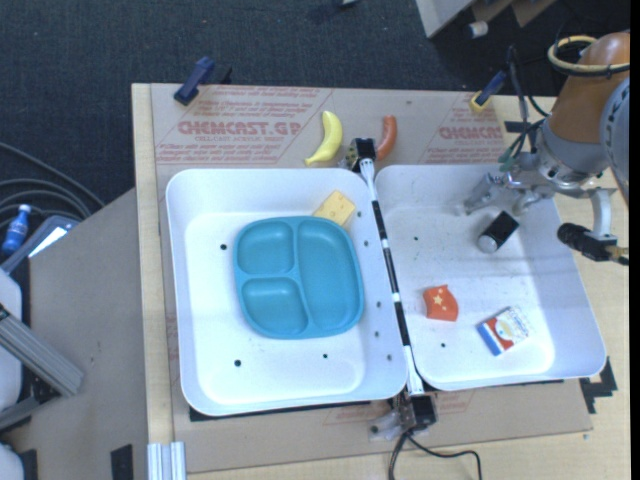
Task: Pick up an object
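In the right bin (560, 298) lie a dark cylinder (495, 233), an orange-red lump (440, 303) and a small blue, white and red packet (503, 330). My gripper (500, 196) hangs over the bin's far part, right above the dark cylinder and close to it. I cannot make out whether it touches the cylinder. The left bin (200, 208) holds a blue divided plate (298, 275) and a yellow block (335, 208) at the plate's far edge.
A toy banana (325, 138) and an orange sausage-shaped toy (386, 136) lie on the board behind the bins. A black divider rail (385, 268) runs between the bins. The arm's grey and orange body (585, 108) leans in from the right.
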Robot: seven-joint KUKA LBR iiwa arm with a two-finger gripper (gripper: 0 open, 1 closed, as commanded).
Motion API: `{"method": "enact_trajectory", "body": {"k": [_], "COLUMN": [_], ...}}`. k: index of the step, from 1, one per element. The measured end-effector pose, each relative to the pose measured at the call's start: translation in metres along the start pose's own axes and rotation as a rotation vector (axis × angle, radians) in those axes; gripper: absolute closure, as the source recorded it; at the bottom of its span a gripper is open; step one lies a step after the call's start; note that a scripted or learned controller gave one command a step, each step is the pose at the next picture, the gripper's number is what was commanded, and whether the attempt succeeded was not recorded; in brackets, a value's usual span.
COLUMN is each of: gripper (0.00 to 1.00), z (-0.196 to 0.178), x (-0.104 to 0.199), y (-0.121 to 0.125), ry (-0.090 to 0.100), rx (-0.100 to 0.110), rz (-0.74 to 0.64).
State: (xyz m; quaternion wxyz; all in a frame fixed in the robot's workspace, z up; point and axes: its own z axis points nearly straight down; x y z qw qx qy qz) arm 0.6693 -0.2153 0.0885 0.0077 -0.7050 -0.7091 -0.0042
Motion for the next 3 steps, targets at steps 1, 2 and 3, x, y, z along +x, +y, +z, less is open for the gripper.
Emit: {"method": "enact_trajectory", "body": {"k": [1, 2, 3], "gripper": [1.00, 0.00, 0.00], "z": [-0.0084, -0.0080, 0.0000], "x": [-0.0033, -0.0003, 0.0000], "y": [-0.0003, -0.0001, 0.0000], "ry": [-0.013, -0.006, 0.000], "rx": [-0.007, -0.003, 0.000], "rz": [0.000, -0.002, 0.000]}}
